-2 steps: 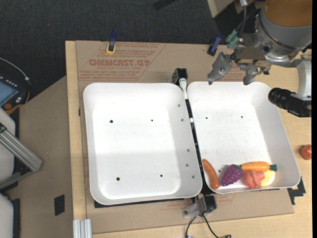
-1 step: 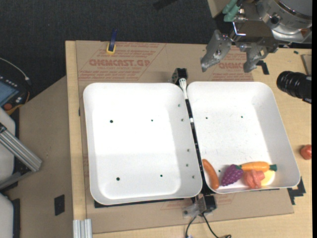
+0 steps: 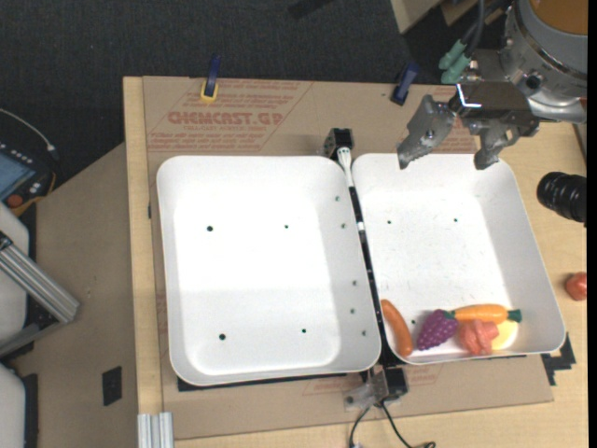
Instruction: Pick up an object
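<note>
The hand [image 3: 450, 149] hangs over the far edge of the right bin [image 3: 448, 241], its two grey fingers [image 3: 417, 143] spread wide apart and nothing between them. It sits released, well apart from the toys below. Above it the grey wrist rises toward the upper right corner, with cables and a green connector [image 3: 453, 61] beside it.

The things to pick lie clustered in the near corner of the right bin, against its front wall. They look like small plastic play foods. An orange sausage-shaped piece [image 3: 396, 328] lies slanted along the bin's left wall. Just beside it sits a bunch of purple grapes [image 3: 436, 329]. To the right of the grapes a reddish piece [image 3: 476, 335] touches a pale yellow piece [image 3: 505, 337], and an orange carrot with a green tip [image 3: 486, 313] lies across the top of them.

The left bin [image 3: 256, 269] sits side by side with the right one, black clips [image 3: 338, 142] holding them at the seam. Both rest on a brown cardboard sheet [image 3: 233, 110] covering the surface; red print on it reads roughly "CHEMCAST GP", with smaller lines too fine to read. A yellow and blue clamp [image 3: 211, 84] grips the sheet's far edge.
</note>
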Robot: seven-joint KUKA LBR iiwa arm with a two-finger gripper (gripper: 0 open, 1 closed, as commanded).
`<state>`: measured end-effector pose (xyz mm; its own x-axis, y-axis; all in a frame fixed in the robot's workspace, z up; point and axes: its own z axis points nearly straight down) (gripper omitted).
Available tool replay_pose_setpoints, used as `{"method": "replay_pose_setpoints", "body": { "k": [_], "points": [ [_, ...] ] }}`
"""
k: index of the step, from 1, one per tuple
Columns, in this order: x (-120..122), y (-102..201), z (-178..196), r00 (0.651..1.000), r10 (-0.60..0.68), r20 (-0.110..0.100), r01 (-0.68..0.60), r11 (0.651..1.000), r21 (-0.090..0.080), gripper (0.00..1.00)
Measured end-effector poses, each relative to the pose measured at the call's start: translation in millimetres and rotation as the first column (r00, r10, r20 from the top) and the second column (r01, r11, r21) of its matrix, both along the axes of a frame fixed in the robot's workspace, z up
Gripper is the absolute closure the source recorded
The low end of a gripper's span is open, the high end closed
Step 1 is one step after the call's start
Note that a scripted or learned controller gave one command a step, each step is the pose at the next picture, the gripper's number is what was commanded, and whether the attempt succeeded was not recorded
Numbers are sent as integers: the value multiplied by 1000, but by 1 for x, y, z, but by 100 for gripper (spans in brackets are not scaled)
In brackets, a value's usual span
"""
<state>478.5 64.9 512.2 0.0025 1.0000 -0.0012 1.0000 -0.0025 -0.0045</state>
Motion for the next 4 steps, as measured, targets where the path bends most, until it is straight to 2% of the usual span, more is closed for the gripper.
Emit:
{"method": "replay_pose_setpoints", "body": {
  "k": [1, 2, 3, 4],
  "points": [
    [1, -38, -34, 1000, -3, -1, 3, 1000, 0, 0],
    [-3, -68, -278, 1000, -2, -14, 2, 1000, 0, 0],
    [2, -110, -144, 1000, -2, 22, 2, 1000, -2, 0],
    [2, -107, -141, 1000, 2, 9, -2, 1000, 0, 100]
  ]
}}
